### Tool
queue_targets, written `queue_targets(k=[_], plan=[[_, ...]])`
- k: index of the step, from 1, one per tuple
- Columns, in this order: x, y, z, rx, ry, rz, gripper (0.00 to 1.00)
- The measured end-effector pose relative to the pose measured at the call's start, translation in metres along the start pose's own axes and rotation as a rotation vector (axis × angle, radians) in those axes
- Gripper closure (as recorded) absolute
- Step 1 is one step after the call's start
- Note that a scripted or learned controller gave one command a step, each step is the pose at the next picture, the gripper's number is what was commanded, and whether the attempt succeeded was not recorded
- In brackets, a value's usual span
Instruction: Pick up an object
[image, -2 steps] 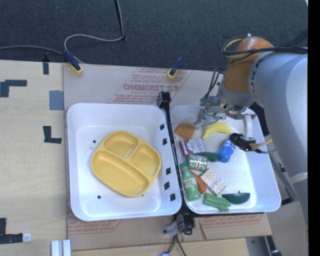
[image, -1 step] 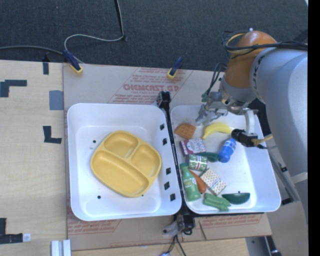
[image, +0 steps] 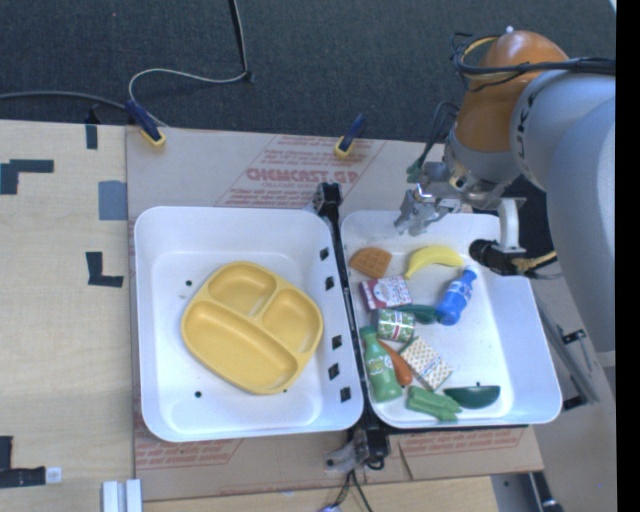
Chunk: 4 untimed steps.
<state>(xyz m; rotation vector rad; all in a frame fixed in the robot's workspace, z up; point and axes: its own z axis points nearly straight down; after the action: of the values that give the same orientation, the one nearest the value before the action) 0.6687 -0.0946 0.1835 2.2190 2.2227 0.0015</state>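
The gripper (image: 415, 215) hangs over the far rim of the right bin (image: 530, 330), and its fingers (image: 408, 220) point down at bare white bin floor. They look slightly parted with nothing between them, though they are small in this view and I would not swear to the gap. No object is held, so the pick has not yet been made.

Just ahead of the fingers, toward the near side, lie the yellow banana (image: 436, 259) and the brown cookie (image: 370, 262), both close but apart from the tips. Beyond those are the blue bottle (image: 455, 297), a red-and-white packet (image: 388, 292), a green can (image: 396, 324), a green pouch (image: 379, 367), a carrot piece (image: 399, 367), a checkered wrapper (image: 424, 361) and green vegetables (image: 455, 400).

Well off to the side of the fingers, the left bin (image: 160, 330) holds a yellow divided plate (image: 250, 325).

By my judgement everything is left: choose a target, descend, close, lift.
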Motion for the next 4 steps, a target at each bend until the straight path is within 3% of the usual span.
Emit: queue_targets(k=[2, 3, 4], plan=[[0.036, 0.000, 0.000, 0.003, 0.000, 0.000, 1.00], [0.035, 0.000, 0.000, 0.003, 0.000, 0.000, 0.00], [-0.007, -0.002, 0.066, 0.005, -0.001, 0.002, 0.00]])
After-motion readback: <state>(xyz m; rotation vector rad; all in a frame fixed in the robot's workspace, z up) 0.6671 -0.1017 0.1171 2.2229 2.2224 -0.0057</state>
